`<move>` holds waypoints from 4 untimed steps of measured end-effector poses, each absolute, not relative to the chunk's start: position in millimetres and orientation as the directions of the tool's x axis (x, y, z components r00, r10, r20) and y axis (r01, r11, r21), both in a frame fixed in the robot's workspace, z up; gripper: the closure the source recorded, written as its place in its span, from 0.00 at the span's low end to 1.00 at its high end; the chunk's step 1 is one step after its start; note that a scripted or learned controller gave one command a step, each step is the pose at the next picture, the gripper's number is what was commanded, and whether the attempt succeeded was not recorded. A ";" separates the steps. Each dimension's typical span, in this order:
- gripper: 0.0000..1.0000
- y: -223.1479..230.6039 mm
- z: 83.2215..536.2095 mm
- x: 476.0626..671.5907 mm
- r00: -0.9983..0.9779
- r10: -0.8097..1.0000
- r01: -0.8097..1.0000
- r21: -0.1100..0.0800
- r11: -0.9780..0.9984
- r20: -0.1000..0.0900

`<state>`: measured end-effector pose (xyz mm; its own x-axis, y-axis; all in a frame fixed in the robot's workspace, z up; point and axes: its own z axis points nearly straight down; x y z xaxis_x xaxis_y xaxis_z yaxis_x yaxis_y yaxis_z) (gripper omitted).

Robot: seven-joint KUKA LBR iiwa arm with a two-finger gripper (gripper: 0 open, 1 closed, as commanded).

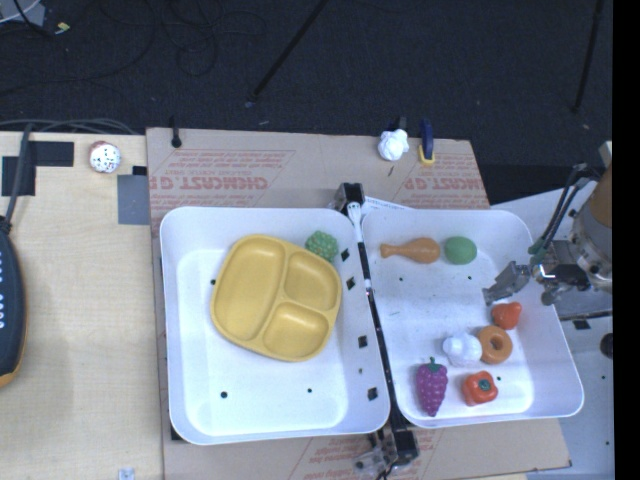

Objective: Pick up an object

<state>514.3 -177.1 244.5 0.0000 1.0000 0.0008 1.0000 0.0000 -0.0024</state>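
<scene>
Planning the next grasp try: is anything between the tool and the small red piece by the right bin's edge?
Nothing visible does. The tool hovers just up-left of the red piece, bare bin floor around it. The donut lies beyond, below it.

Even overhead light, no hard shadows. White bins point(200, 408) bright w/ mild glare; dark backdrop up top nearly black. Pic soft, low-res, arm point(585, 253) at right edge blurry.

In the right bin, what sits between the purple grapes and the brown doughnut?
A small white object lies between the grapes and the doughnut, touching the doughnut's left side, in the camera view.
</scene>
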 end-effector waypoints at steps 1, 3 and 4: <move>1.00 -178.2 254.2 514.1 0.001 1.000 1.000 -0.003 -0.001 0.002; 1.00 -129.2 230.7 592.4 -0.004 1.000 1.000 0.000 0.004 0.002; 1.00 -35.5 237.1 639.2 -0.009 1.000 1.000 0.002 0.009 0.003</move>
